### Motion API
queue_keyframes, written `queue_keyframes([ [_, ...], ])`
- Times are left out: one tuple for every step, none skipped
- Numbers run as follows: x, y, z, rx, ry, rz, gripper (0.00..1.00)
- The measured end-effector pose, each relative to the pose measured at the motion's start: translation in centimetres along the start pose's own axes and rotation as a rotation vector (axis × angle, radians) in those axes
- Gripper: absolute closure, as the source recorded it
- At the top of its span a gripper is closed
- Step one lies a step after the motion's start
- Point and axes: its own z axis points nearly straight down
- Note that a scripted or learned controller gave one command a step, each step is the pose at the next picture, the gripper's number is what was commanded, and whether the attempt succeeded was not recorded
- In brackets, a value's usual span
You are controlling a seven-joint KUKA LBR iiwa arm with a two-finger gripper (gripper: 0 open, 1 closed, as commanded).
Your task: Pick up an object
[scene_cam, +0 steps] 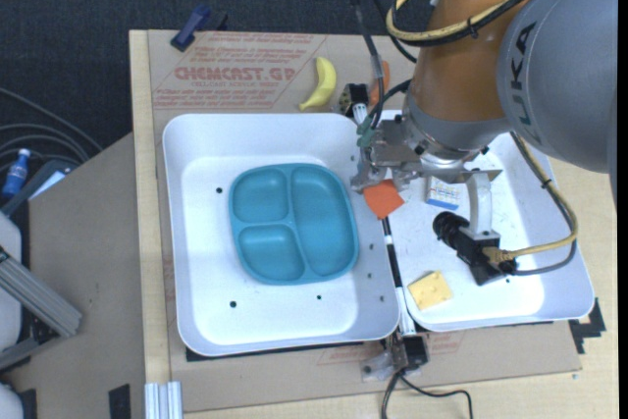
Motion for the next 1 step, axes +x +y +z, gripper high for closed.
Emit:
queue_keyframes([
  [1.10, 2.41, -0.83, -0.005, -0.001, 0.000, 1.00],
])
